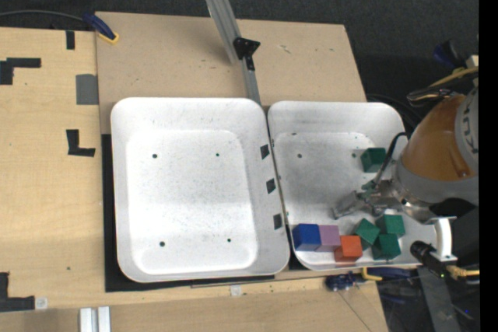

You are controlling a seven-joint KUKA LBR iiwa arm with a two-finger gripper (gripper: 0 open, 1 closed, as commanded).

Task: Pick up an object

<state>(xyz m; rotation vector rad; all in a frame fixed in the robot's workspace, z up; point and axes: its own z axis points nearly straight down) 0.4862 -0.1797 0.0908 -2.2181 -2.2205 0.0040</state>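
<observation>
My gripper (350,201) hangs low over the right bin (327,117), in its front right part, and stands open with nothing between its fingers. Just in front of it lie a blue block (306,235), a pale purple block (329,235) and an orange block (350,246) in a row. Green blocks (387,246) cluster to their right, close under the wrist. One more green block (373,159) sits alone behind the gripper, near the bin's right wall.
The left bin (124,120) adjoins the right one along a shared middle wall. A slanted metal rail (222,4) runs from the top of the view down to the bins' junction. My grey and orange arm (440,148) covers the right bin's right edge.
</observation>
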